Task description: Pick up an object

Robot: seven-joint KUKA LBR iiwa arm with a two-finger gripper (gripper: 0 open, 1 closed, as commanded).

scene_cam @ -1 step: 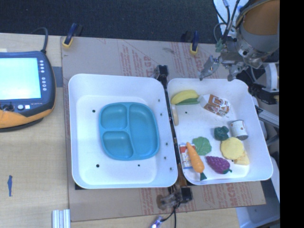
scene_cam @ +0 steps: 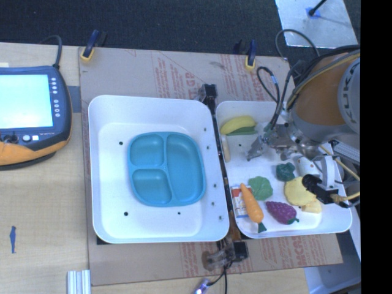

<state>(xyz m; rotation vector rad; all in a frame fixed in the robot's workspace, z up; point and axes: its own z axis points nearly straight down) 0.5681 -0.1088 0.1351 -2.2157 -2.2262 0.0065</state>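
Gripper [scene_cam: 260, 147] seen low over right bin [scene_cam: 278, 233], fingers splayed apart, nothing between them
Banana [scene_cam: 237, 125] lies just beside gripper, toward bin's far left corner; nearest candidate
Carrot [scene_cam: 251, 204], green leafy piece [scene_cam: 261, 187], grapes [scene_cam: 281, 211], yellow piece [scene_cam: 298, 192] clustered at near end
Left bin [scene_cam: 98, 164] holds blue divided plate [scene_cam: 166, 168]
Toy food judged light, hard plastic, smooth, likely slippery; not fragile
Banana best taken across narrow middle; curved ends likely to squirt out

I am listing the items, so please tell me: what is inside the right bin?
The right bin holds a banana, carrot, green vegetable, purple grapes and yellow piece. The arm covers its far corner.
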